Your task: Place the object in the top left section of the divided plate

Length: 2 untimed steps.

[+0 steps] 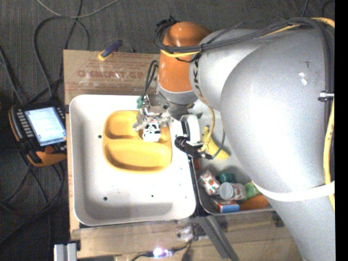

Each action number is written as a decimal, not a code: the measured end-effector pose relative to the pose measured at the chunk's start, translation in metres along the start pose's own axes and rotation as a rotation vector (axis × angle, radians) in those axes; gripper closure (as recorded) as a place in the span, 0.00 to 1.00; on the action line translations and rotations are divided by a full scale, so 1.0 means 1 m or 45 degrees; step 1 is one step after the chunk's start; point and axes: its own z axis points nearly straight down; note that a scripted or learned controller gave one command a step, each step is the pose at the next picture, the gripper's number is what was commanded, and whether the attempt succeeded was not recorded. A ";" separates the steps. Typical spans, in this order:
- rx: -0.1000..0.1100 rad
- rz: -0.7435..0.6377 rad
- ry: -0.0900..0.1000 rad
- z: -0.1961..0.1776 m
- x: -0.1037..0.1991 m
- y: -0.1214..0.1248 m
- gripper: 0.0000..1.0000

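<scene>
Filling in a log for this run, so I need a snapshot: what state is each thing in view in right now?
Divided plate: yellow, flat in the left bin, upright, sections bare where visible.
Gripper: low over the plate's upper right part.
Left bin: holds the plate.
Right bin: holds a heap of small items, partly hidden by the arm.
Handheld screen: lit, lying left of the bench.

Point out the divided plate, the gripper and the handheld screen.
divided plate (136,155): camera view, bare lower section.
gripper (150,125): camera view, its tip over the plate.
handheld screen (43,123): camera view, lit display.
</scene>
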 end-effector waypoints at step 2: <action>0.014 -0.009 0.002 -0.010 0.061 0.050 1.00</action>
